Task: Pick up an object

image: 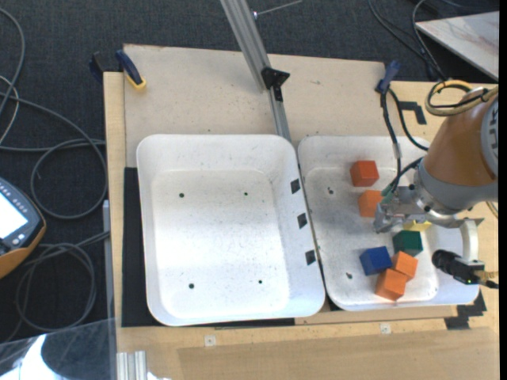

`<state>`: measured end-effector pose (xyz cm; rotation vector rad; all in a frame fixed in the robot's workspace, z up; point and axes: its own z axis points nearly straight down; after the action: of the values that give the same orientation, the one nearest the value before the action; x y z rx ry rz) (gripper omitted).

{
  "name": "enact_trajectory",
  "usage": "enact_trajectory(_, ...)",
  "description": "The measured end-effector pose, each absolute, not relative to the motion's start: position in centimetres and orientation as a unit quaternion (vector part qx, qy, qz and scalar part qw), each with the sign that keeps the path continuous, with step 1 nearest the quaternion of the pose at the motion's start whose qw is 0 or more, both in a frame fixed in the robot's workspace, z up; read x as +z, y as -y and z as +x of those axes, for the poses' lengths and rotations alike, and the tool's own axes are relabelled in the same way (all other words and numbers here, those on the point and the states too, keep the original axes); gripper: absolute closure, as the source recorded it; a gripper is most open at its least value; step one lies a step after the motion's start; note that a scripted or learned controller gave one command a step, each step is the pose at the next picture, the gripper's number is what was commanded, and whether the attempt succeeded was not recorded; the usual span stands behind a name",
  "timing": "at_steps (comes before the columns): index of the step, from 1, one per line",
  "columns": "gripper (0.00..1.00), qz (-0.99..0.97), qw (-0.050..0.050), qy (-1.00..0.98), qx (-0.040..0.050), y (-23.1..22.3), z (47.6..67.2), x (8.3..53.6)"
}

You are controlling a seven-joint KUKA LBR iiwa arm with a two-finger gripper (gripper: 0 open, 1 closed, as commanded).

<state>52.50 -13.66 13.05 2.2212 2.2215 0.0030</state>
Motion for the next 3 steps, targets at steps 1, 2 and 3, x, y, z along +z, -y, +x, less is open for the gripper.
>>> enact_trajectory(1,1.0,0.707,0.003,-0.707,0.0018,13.8,51.8,19.1)
enact_trajectory(2,1.0,0.707,0.002,-0.708,0.0012,13.8,52.0,20.6)
enact_trajectory(3,1.0,0.705,0.001,-0.709,0.0016,9.4,54.1,21.8)
